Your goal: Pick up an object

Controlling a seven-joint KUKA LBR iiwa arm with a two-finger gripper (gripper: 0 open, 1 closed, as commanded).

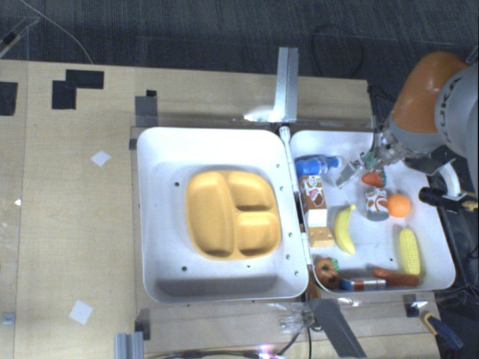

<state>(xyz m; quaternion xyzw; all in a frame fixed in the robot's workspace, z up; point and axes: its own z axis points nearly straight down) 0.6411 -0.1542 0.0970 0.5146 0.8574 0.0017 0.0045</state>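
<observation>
Step in hand: approach; nothing seen lifted.
Gripper (367, 164): low in the right bin (441, 275), near its back wall; whether it grips cannot be told.
Nearest object: small red piece (373, 177), touching or just below the gripper.
Other candidates: can (376, 203) and orange ball (400, 206), just beyond the red piece.
Next move: settle squarely over one item, close, lift straight.

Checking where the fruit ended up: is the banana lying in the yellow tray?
No, the banana lies in the right bin, while the yellow tray sits in the left bin.
</observation>
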